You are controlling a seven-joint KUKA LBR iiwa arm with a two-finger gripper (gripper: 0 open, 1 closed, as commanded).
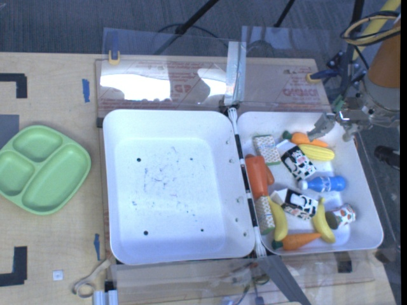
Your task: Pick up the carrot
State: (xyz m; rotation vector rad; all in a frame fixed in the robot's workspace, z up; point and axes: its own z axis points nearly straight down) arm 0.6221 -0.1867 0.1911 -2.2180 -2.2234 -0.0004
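Observation:
Two carrots lie in the right bin (372,224). One orange carrot (300,239) rests along the bin's front edge, below a banana. The other carrot (304,138), with a green top, lies at the back of the pile, just above a yellow corn cob (315,152). My gripper (335,127) hangs over the bin's back right corner, just right of that back carrot. It is open, its fingers spread, with nothing between them.
The right bin also holds a red sausage (257,174), two cow-patterned cartons (299,162), a blue bottle (326,183), two bananas (278,218) and wrapped snacks. The left bin (121,138) sits beside it. A green divided plate (42,168) lies at far left.

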